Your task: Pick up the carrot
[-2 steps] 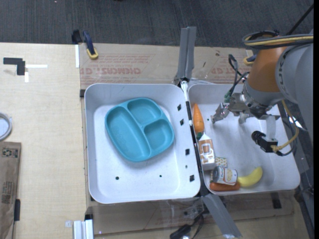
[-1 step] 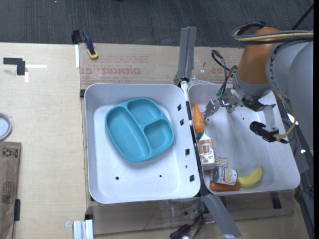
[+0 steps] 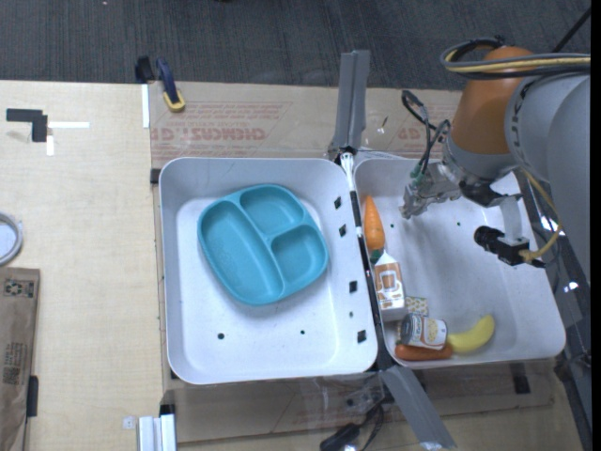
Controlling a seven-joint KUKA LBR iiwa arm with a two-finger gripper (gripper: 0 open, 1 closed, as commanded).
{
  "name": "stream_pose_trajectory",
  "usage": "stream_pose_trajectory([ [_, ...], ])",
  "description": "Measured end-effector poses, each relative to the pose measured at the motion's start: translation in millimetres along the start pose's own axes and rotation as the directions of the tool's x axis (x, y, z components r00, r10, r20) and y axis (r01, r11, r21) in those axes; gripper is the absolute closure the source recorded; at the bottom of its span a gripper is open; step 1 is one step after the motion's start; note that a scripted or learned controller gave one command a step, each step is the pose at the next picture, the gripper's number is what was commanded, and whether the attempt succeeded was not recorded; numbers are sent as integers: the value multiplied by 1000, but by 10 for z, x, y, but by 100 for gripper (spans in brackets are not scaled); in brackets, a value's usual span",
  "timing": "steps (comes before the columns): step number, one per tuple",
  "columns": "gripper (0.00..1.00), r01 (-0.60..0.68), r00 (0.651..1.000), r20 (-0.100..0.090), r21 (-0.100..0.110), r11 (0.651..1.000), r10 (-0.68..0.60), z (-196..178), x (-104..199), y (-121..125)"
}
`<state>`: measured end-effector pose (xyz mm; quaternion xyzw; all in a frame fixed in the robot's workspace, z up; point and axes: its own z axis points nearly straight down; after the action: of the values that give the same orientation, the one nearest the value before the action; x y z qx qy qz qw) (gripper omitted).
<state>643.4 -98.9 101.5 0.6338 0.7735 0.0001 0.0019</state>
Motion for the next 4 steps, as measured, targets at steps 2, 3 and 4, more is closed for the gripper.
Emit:
stream_pose_trajectory([
  [2,0,35,999,-3,4,999,-35,98,42,-115],
  [3,100,32,999,-1,3,999,-32,5,28,-115],
  [4,100,75,997,-1,0,997,-75,-225,-208,122],
])
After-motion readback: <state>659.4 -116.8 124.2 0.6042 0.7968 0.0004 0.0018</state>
